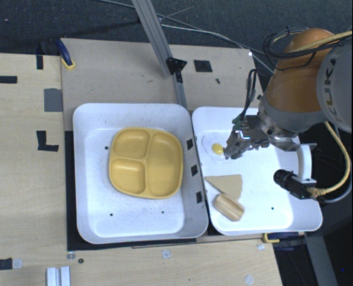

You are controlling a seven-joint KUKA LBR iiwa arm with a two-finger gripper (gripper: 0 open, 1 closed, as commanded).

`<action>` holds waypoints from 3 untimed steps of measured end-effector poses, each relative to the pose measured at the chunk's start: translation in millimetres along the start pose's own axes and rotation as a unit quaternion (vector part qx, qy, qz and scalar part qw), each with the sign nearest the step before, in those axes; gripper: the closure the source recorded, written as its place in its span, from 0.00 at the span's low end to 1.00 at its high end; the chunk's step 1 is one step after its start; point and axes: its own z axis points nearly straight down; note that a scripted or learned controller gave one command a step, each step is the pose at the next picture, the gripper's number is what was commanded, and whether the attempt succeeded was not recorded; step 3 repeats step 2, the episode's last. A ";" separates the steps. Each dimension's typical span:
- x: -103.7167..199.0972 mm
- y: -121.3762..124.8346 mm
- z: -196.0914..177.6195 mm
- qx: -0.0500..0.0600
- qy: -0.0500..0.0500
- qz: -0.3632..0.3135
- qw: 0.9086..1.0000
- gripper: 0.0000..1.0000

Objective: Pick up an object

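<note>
In the right bin [295, 216] lie a fried-egg toy [214, 148] near the left wall, a tan wedge [228, 183] below it, and a tan cylinder [229, 207] at the front. My gripper [234, 151] hangs low over the bin, just right of the egg's yolk, its dark fingers pointing down-left. Nothing shows between them. A yellow divided plate [146, 162] fills the middle of the left bin [93, 219].
The arm's orange band and grey body cover the right bin's far right part. A black cable fitting [292, 183] sticks out over the bin's right side. A slanted metal pole [158, 34] rises behind the bins.
</note>
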 end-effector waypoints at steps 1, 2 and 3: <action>47.3 -2.6 4.2 0.000 -0.001 0.001 1.000 1.00; 102.6 13.4 12.8 0.000 -0.001 0.000 1.000 1.00; 102.6 13.4 12.8 0.000 -0.001 0.000 1.000 1.00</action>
